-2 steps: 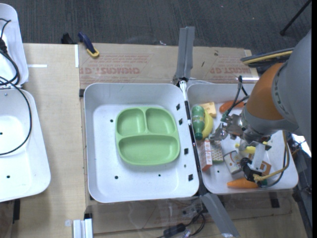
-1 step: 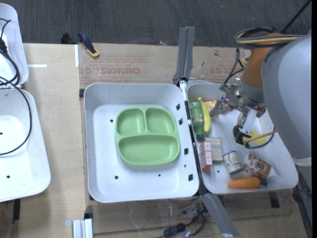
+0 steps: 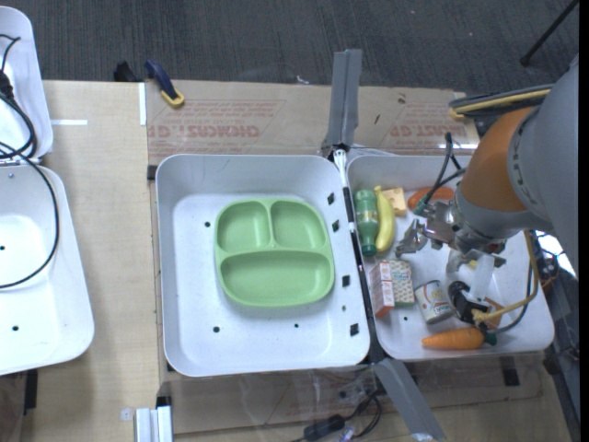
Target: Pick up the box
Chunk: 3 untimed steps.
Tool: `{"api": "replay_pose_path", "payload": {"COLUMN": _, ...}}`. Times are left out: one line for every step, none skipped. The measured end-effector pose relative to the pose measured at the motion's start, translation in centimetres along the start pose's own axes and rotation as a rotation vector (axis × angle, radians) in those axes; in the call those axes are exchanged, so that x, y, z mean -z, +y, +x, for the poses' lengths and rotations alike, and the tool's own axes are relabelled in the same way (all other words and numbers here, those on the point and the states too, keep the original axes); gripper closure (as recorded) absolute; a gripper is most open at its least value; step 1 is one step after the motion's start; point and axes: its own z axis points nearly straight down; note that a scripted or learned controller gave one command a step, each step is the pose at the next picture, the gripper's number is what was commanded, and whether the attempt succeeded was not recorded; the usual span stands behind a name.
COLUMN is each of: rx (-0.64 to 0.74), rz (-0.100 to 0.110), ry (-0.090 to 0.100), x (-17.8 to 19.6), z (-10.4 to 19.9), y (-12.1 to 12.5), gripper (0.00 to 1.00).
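The box [image 3: 391, 284] is a small red and white carton. It lies on the floor of the right bin [image 3: 526, 331], near that bin's left wall. My gripper [image 3: 413, 237] hangs over the middle of the right bin, a little above and to the right of the box and apart from it. Nothing shows between its tips. The grey wrist and orange band [image 3: 488, 166] reach in from the right and hide the bin's right part.
Around the box lie a green bottle [image 3: 366, 219], a banana [image 3: 385, 226], a small can [image 3: 433, 303] and a carrot [image 3: 453, 341]. The left bin [image 3: 184, 274] holds a green divided plate [image 3: 273, 251]. A grey post [image 3: 345, 99] stands between the bins at the back.
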Motion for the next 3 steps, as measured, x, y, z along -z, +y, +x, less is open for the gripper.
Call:
{"api": "replay_pose_path", "payload": {"rx": -0.16, "rz": -0.002, "ry": -0.001, "x": 0.1, "z": 4.0, "y": 7.3, "gripper": 0.0}}
{"api": "replay_pose_path", "payload": {"rx": 0.052, "rz": -0.001, "ry": 0.0, "x": 0.1, "z": -2.0, "y": 2.7, "gripper": 0.0}}
{"api": "replay_pose_path", "payload": {"rx": -0.19, "rz": -0.001, "ry": 0.0, "x": 0.0, "z": 1.9, "y": 5.7, "gripper": 0.0}}
